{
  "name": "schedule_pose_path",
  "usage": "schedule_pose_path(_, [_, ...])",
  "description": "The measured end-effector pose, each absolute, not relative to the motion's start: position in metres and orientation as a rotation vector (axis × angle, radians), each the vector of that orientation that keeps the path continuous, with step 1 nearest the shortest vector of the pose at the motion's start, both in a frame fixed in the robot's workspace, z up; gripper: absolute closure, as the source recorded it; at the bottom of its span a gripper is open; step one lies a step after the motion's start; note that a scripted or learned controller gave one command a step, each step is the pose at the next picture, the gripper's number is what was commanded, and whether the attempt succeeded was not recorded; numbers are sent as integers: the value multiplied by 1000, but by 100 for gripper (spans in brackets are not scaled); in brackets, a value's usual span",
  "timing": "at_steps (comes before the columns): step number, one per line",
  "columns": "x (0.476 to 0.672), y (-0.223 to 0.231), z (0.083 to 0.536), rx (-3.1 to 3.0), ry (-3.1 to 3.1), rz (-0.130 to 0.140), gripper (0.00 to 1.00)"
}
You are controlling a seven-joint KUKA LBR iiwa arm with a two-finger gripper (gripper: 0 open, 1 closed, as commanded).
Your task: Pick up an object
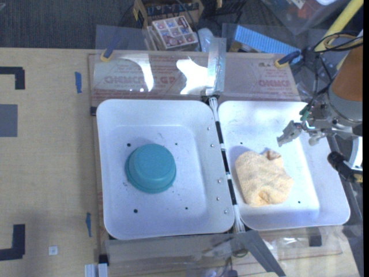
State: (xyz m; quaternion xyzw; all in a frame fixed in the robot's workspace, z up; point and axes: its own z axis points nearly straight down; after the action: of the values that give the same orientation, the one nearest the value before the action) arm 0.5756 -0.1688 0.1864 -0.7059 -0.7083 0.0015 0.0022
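Clutter fills the far background beyond the bins: a cardboard box with a patterned item in it, a blue ridged block and tangled cables, most of it dim and hard to make out. On the pale wooden surface two white bins sit side by side, touching along their inner rims. In the left bin a teal bowl lies upside down, left of centre. In the right bin a crumpled yellow cloth lies toward the near left part, its folds hiding whatever shape it has beneath. Reaching in from the right, the arm is cut off by the frame edge, so little but its orange band and wrist can be seen. Its hand hangs over the far right part of the right bin, just beyond the cloth and apart from it. Its tips are small and blurred against the white bin; whether the hand is spread or pressed together I cannot tell.
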Motion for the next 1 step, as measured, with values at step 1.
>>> schedule_pose_path(1, [596,-158,95,-2122,-2314,3,0])
